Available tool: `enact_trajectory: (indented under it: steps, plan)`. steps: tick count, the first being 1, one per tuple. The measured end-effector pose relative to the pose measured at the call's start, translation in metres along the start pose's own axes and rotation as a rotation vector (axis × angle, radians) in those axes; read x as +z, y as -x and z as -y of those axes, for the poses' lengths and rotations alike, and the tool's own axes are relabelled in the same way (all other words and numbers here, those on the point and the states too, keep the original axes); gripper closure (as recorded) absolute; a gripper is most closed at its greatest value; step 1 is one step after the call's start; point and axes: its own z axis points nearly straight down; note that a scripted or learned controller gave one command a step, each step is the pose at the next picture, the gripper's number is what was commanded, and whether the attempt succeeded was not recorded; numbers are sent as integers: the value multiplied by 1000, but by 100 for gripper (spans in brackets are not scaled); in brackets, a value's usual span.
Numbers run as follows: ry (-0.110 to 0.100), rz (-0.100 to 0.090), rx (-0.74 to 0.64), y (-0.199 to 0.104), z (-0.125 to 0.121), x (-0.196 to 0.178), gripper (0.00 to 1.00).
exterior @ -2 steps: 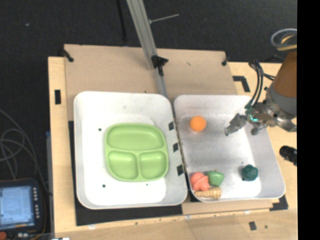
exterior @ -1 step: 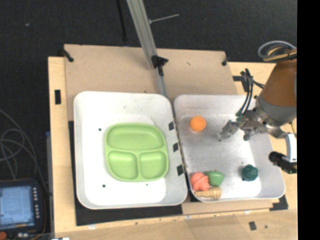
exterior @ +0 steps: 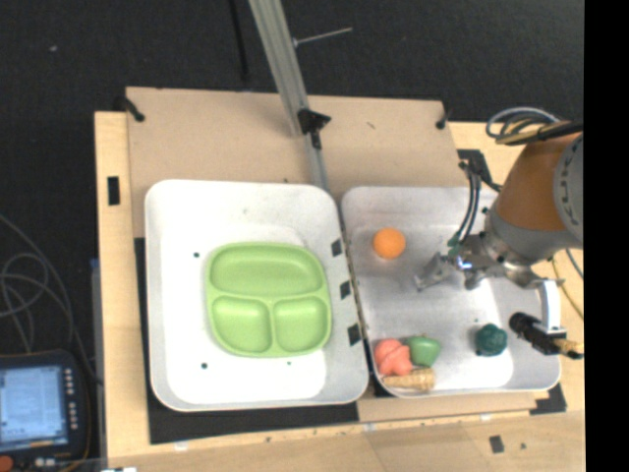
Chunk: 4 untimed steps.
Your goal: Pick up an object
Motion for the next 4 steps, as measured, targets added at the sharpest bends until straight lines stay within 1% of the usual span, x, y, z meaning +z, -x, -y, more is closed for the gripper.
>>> enact_trajectory:
  steps: [1, 2, 3, 4]
  plan:
    - [3, 1, 0, 1, 0, 19, 0]
    - [8, 1, 5, 2, -1, 7, 100]
    - [10, 1, -4, -2, -6, -40, 100]
    - [12, 1, -5, -10, -3, -94, 100]
